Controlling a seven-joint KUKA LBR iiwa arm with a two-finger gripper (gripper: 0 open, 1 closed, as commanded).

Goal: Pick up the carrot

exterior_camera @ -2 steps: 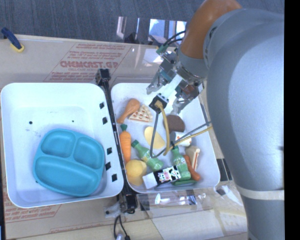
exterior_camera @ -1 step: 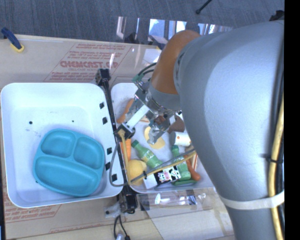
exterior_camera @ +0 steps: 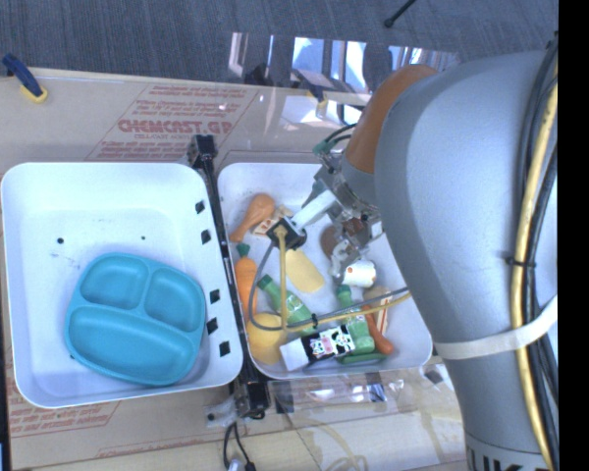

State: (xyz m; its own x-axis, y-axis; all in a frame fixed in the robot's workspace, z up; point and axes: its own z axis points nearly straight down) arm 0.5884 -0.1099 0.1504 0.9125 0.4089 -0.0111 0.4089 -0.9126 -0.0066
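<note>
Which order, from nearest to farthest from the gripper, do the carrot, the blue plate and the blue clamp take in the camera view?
1. The carrot, in the right bin, left of the gripper.
2. The blue plate, in the left bin.
3. The blue clamp, outside the bins, far upper left.

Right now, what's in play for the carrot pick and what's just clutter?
For the job:
- carrot, against the left wall of the right bin
- tool, over that bin

Lying about:
- blue plate in the left bin
- drumstick
- green bottle
- cow-print carton
- white cup
</note>
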